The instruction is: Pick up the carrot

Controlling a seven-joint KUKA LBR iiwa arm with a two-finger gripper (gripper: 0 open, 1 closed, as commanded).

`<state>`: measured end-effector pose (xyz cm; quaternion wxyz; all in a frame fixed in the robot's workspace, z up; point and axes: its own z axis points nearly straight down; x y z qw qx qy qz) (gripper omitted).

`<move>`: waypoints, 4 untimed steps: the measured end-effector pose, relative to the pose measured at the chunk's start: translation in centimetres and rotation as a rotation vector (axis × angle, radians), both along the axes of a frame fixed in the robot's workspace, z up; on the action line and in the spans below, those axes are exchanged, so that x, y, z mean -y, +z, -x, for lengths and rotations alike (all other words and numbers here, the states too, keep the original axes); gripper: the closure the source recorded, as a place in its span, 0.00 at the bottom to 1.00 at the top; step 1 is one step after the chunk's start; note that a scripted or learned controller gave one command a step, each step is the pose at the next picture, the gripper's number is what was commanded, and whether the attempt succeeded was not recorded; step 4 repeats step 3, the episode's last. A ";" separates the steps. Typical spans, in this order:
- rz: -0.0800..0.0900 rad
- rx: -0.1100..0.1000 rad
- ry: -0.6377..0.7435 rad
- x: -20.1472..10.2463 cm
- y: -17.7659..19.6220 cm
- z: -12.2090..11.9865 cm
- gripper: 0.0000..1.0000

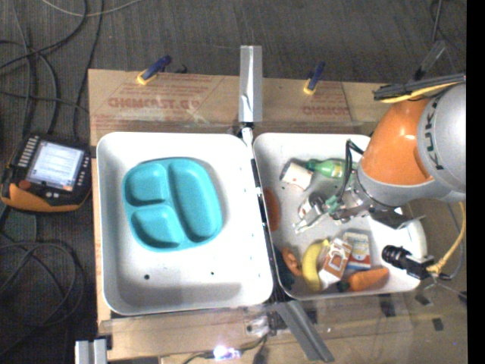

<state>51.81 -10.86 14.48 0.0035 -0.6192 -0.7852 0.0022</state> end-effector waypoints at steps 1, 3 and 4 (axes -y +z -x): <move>0.004 0.014 0.327 0.1 -5.7 -3.7 0.00; -0.002 0.002 0.304 -6.1 3.6 0.8 1.00; -0.002 0.002 0.304 -6.1 3.6 0.8 1.00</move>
